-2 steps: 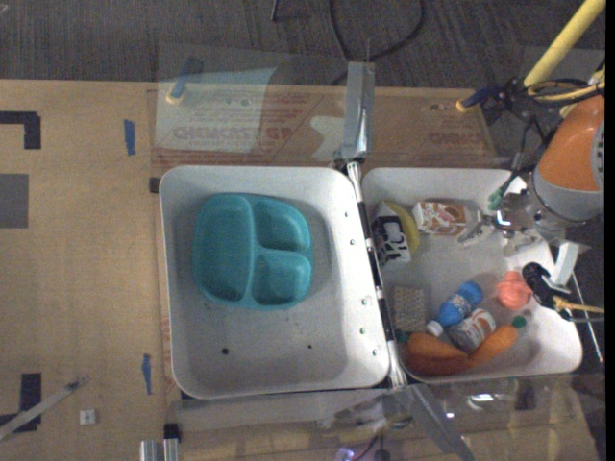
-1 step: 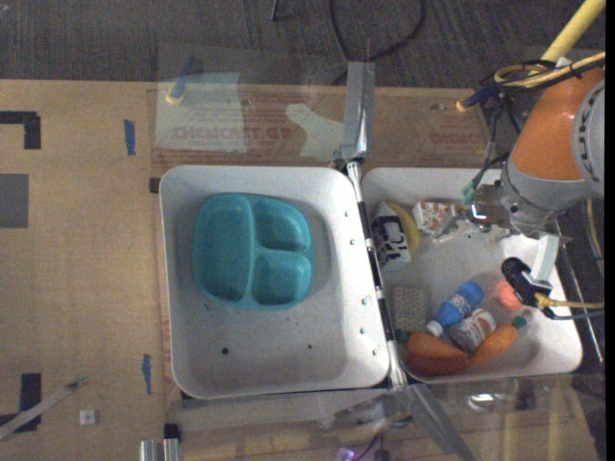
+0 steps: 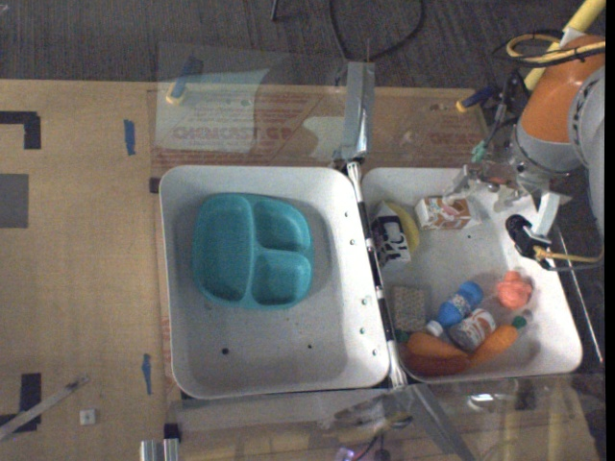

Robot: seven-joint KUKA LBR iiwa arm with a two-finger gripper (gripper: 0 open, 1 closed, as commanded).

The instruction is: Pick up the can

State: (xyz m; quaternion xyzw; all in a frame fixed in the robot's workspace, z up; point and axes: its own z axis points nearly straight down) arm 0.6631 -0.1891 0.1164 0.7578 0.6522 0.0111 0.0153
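White plastic everywhere: two shallow bins sit side by side on the tabletop [image 3: 77,286], which looks like bare cardboard or wood with a few blue tape bits stuck on. Left bin [image 3: 192,353] has just one thing in it, a teal divided plate [image 3: 252,250] with three compartments, lying toward the upper left.

Right bin [image 3: 562,349] is the busy one. The can [image 3: 472,330] lies on its side near the bottom edge, squeezed in a pile: one blue bottle [image 3: 457,308] touching it on the upper left, one carrot-like orange thing [image 3: 500,342] just to its right, another orange-red lump [image 3: 434,346] to its left, and a pink piece [image 3: 515,289] above right. A grey sponge-looking square [image 3: 409,306] sits beside the bottle. Further up there's a black-and-white item [image 3: 391,239] next to something yellow, and a small carton [image 3: 444,212]. Can't read any lettering on them, too blurry.

The arm hangs over the bin's upper right corner, its jaws [image 3: 492,179] well apart from the can; whether they're open or closed, can't tell.
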